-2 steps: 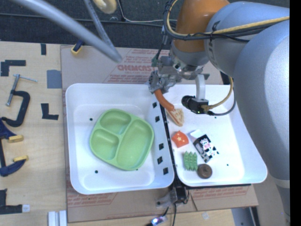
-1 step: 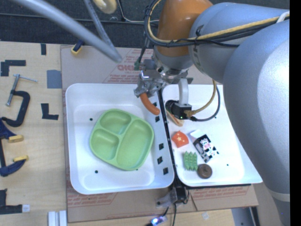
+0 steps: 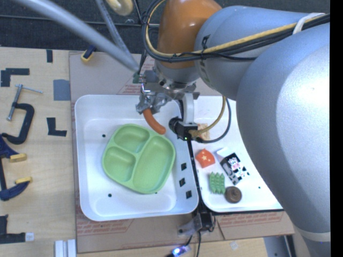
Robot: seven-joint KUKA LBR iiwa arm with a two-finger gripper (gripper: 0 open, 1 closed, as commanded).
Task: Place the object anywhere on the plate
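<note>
Gripper [image 3: 149, 105]: closed around the orange sausage's upper end.
Sausage [image 3: 155, 123]: hung slanting just above the green plate [image 3: 139, 158] rim.

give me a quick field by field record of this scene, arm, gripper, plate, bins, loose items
arm: grey, orange band, reaching in from the right
gripper: above the left bin's far edge, an orange sausage-shaped object between its fingers
plate: green, three compartments, lying in the left bin
object vs plate: at the plate's far rim, not lying on it
right bin: orange piece, green block, brown disc, black-and-white item
</note>
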